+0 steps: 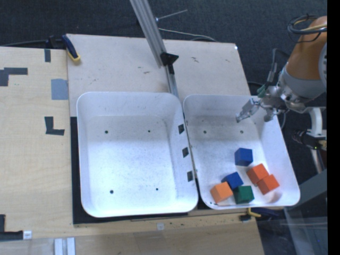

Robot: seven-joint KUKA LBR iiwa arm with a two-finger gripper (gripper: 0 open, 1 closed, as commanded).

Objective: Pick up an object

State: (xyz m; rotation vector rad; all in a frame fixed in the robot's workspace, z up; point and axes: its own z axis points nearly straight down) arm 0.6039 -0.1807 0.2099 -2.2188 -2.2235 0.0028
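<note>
arm comes in from the right, gripper hangs over the upper right part of the right bin, near its far-right wall. two fingers look spread apart w/ nothing between them, so open and empty as far as i can see (small in frame, not 100% sure on the gap).

candidates all sit in the near end of the right bin: blue cube alone, a bit up from the rest; second blue block touching the green cube and the orange block; two more orange blocks packed together by the right wall. left bin has no objs i can make out.

my read: approach phase, no grasp yet, gripper well apart from any block.

how to do it well imo:
- go for the lone blue cube. free space on all sides, so fingers can drop on both faces w/o nudging a neighbour.
- line fingers up square to two opposite faces before descent; cube looks slightly rotated vs the bin walls.
- come straight down, centre over the cube, close only once fingertips are below the top edge.
- avoid the cluster: blocks touch, a finger lands on top or wedges.
- avoid the orange pair, too tight to the sloped wall.
- lift straight up and check the cube is really between the fingers.
</note>
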